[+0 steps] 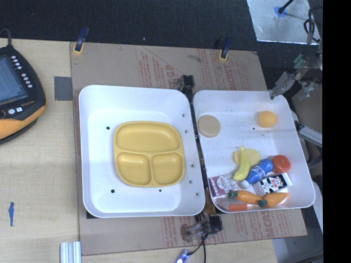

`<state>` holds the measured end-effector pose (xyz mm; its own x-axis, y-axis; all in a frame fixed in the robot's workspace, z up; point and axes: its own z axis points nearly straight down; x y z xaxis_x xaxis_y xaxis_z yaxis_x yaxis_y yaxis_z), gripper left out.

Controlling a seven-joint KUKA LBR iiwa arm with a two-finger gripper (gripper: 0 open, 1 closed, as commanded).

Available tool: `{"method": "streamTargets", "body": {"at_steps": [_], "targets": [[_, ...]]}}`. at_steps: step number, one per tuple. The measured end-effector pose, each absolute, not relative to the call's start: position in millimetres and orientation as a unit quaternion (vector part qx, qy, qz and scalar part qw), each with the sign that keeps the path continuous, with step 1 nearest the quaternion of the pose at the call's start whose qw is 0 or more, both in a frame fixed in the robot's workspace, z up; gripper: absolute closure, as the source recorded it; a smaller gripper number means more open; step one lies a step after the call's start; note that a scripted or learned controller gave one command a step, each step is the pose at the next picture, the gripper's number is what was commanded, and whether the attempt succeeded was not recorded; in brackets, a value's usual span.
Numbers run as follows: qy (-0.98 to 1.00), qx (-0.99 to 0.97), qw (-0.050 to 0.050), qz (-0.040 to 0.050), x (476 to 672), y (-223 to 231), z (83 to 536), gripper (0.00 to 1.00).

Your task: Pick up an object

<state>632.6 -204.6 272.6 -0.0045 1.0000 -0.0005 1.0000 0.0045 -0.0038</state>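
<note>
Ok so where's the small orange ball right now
The orange ball sits in the right bin, near its far right corner, apart from the toy pile and right of the tan disc.

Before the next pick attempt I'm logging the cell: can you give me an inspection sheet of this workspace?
Surface: wooden bench under a clamped cardboard sheet, bearing two white bins.
Job's things: right bin holds a tan disc, an orange ball, and a pile of toy food at its near corner.
Clutter: left bin holds a yellow divided tray.
Grippers: gripper at the right bin's far right corner.
Cables: one at the near edge.
Surroundings: teach pendant at left; dark floor behind.
</note>
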Motion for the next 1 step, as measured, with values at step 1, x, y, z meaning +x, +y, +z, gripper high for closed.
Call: {"method": "streamTargets", "body": {"at_steps": [1], "targets": [[-0.709,-0.705,0.002,0.0022,598.0,-137.5,90.8,0.00]]}}
